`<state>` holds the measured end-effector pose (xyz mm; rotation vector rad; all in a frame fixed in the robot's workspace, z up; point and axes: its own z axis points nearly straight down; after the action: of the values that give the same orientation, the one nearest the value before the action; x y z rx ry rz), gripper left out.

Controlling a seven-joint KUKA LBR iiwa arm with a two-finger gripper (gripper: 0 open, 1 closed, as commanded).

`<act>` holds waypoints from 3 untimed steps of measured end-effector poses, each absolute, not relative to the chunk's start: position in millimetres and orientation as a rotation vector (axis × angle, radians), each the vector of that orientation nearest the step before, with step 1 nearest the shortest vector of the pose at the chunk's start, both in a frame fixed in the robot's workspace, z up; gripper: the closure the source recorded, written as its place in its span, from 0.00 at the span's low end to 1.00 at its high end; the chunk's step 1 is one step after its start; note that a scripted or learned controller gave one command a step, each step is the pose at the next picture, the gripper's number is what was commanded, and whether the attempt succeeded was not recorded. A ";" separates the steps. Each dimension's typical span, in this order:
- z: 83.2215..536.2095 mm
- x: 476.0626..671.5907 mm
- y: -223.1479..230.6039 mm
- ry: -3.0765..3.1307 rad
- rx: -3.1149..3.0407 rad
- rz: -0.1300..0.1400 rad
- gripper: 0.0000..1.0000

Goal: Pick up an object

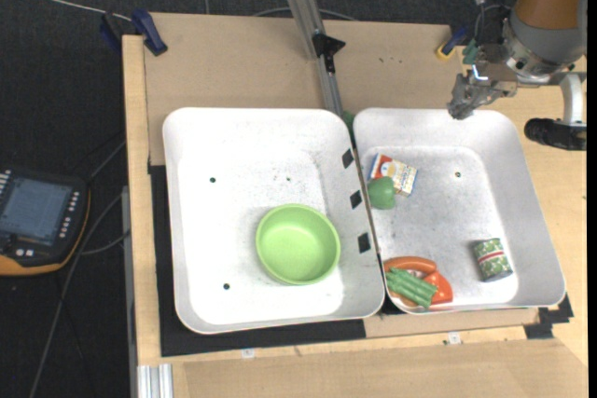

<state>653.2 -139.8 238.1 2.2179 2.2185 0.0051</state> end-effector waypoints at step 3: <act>271.0 657.8 -38.1 2.225 2.218 0.002 1.00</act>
<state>657.8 -38.1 271.0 2.2177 2.2253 0.0019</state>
